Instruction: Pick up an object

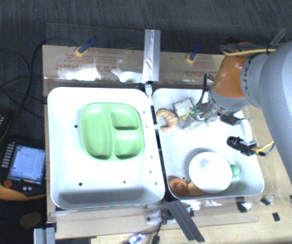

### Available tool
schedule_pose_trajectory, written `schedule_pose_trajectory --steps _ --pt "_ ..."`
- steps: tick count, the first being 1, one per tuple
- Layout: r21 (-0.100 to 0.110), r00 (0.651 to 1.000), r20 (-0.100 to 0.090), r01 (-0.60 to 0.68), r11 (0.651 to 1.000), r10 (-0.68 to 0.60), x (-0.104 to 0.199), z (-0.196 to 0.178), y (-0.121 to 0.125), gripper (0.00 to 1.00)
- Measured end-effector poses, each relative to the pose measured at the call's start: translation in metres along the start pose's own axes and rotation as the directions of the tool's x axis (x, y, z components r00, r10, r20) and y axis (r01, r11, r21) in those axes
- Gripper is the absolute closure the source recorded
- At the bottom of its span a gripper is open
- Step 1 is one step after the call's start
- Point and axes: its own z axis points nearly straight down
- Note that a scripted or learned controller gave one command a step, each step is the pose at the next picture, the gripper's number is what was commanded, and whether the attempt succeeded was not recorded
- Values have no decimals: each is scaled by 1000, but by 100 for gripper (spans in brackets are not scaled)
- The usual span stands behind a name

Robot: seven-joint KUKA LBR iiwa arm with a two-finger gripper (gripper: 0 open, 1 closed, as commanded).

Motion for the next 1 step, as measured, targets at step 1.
schedule_pose_trajectory --steps 1 --pt "2 1000 0 0 1000 0 0 1 -1 0"
